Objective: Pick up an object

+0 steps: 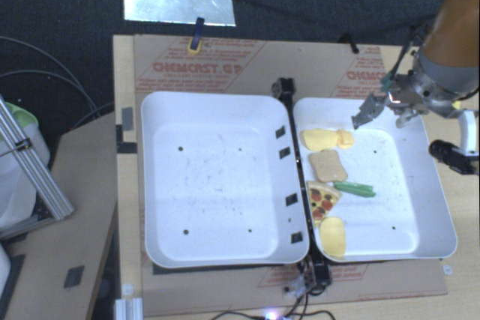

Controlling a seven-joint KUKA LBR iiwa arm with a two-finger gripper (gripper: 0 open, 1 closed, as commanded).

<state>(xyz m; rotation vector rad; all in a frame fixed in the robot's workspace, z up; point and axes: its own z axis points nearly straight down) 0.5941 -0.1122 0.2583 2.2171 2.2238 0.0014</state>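
Broadly, the bench [90,161] carries a brown cardboard sheet [247,56] printed in red with lettering that seems to read "CHEMCAST GP", once near the far left corner and again, slanted, near the far right; on the sheet sit two shallow white bins side by side, the left bin [217,176] with only dark specks on its floor, the right bin [405,206] holding all the items. Next in size, the grey arm [450,49] enters from the right with its orange band uppermost, bent down and leftward over the right bin's far edge; the pincer [366,115] hangs at its end above the bin's far left part, near the yellow piece but apart from it; whether it is wide or narrow I cannot tell, and nothing is visible in its grip. Smaller still, along the right bin's left side: a pale yellow piece [326,139]; just beneath it a tan bread slice [327,164]; a green bean pod [354,189] beside that; a pizza slice [322,200]; and a yellow oval [333,235] nearest the front.
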